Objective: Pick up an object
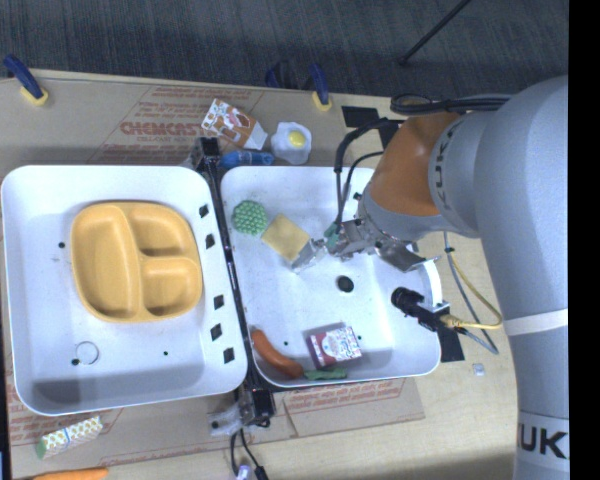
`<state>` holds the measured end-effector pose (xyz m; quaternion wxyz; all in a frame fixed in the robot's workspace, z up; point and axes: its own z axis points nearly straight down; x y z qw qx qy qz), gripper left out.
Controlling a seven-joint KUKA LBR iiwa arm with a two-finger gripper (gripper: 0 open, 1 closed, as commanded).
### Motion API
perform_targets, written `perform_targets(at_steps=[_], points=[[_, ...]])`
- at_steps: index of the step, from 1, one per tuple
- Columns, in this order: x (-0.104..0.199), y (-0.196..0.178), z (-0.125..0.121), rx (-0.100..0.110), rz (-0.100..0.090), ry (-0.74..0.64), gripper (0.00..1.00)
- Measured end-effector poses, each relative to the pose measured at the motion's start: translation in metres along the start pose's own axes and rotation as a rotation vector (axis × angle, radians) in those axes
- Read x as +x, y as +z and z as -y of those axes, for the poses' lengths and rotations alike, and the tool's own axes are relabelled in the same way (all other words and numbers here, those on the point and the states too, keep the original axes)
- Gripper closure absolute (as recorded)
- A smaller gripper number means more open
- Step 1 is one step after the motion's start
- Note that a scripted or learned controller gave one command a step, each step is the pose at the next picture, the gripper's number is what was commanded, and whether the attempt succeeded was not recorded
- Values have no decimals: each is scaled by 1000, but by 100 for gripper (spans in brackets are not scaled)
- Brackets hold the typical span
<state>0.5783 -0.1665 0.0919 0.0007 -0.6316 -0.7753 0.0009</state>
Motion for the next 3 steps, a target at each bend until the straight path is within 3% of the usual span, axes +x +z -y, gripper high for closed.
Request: perform_targets(at_steps=[1,2,3], points=[[49,1,69,3,-3,179,0],[90,1,86,0,-1,29,0],[89,1,86,-2,0,-19,0]])
